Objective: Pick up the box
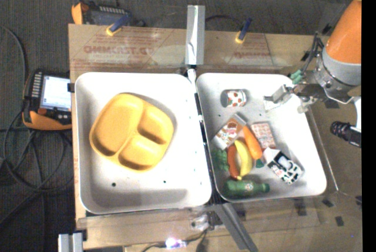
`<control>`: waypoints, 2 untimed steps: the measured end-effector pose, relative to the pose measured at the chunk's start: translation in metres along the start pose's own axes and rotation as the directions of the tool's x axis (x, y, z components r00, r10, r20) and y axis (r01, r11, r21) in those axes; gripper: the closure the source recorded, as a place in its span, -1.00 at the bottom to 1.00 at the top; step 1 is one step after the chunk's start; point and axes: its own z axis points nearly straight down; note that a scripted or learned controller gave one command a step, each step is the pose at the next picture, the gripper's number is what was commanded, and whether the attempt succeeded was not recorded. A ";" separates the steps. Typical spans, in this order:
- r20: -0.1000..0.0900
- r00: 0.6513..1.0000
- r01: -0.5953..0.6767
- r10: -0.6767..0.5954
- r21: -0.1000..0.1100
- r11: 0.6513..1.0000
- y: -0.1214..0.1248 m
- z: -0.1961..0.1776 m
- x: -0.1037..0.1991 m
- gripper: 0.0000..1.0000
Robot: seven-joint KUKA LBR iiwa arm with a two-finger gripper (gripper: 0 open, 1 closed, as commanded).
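My gripper (281,96) hangs with fingers spread, holding nothing, over the right bin (305,127), up-frame from the box (263,135).

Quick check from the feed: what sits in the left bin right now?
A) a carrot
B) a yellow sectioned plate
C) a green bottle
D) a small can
B: the yellow sectioned plate lies alone in the left bin, while the green bottle, the small can and the carrot are all in the right bin.
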 end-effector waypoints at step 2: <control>-0.001 0.999 -0.041 0.041 -0.001 0.999 0.030 0.172 -0.042 -1.00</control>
